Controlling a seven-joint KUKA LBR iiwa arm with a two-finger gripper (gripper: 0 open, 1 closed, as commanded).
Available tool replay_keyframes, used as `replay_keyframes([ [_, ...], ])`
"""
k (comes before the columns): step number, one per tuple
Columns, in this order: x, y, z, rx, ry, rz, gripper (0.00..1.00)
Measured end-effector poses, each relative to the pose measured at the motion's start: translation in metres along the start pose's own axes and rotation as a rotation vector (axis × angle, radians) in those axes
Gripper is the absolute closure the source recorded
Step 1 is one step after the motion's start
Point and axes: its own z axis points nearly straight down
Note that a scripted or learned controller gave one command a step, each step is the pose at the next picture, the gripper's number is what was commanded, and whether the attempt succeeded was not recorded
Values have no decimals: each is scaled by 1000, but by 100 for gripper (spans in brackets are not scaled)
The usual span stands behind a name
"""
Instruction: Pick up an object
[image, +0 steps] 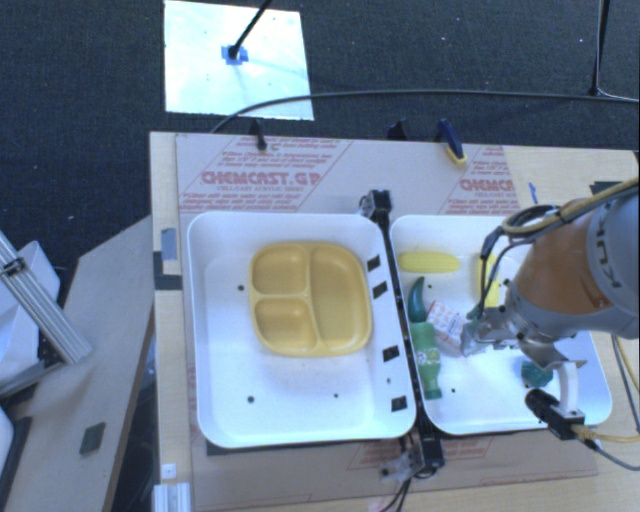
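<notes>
The right bin (470, 415) holds several small objects. A yellow corn-like piece (428, 263) lies at its far left. Below it are a dark green pepper (416, 299) and a green bottle (428, 362) along the left wall. A white packet with red print (445, 322) lies between them. My gripper (470, 337) is low in the middle of this bin, just right of the packet and close to it. A teal object (534, 374) peeks out under the arm on the right. A yellow item (492, 291) is partly hidden behind the wrist.
A yellow divided plate (308, 298) lies in the left bin (230, 400). A black clip strip (395, 310) runs along the divider between the bins. The grey arm with its orange band (560, 275) covers the right bin's right half. Cables lie at the bench's front right.
</notes>
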Motion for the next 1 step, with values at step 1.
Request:
replay_keyframes([
  [1, -9, -2, -58, -1, 0, 1, 100],
])
